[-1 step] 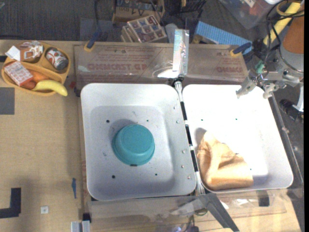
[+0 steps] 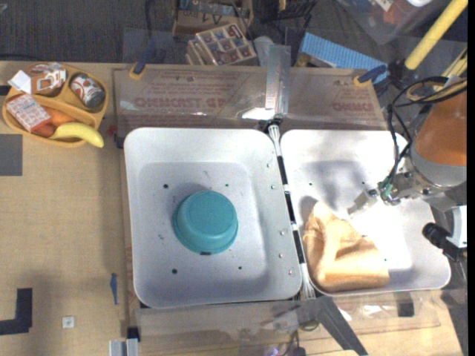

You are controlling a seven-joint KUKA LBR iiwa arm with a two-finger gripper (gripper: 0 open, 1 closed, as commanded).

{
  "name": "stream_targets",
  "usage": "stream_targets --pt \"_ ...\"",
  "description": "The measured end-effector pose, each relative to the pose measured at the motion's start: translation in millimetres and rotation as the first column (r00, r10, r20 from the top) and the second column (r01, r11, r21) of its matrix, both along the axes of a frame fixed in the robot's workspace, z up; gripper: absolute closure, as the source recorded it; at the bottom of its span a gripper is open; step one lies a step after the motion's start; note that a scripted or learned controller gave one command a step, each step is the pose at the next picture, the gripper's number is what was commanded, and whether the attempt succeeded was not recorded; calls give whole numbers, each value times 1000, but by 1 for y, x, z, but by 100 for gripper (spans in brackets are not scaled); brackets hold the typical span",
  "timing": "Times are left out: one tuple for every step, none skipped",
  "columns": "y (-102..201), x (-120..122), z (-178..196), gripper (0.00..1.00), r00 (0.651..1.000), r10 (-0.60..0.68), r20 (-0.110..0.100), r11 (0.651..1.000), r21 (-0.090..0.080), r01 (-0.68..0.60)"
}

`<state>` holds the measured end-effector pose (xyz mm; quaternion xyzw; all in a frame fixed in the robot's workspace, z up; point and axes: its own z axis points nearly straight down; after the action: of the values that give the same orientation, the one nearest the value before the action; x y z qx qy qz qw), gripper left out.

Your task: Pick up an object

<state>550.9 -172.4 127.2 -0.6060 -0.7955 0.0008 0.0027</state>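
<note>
A teal bowl [image 2: 206, 222] sits upside down near the middle of the left bin [image 2: 148, 154]. A crumpled tan cloth [image 2: 343, 252] lies in the right bin [image 2: 326, 150], against its left and front walls.

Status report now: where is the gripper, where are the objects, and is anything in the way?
Gripper over right bin, above tan cloth. Teal bowl upside down in left bin. Nothing between gripper and cloth.
</note>
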Motion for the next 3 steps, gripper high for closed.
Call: stream_targets --pt "0 -65 -39 0 982 188 16 982 -3 -188" --pt "-26 -67 -39 0 1000 26 15 1000 -1 -26" --pt "-44 -66 -39 0 999 -29 13 1000 8 29"
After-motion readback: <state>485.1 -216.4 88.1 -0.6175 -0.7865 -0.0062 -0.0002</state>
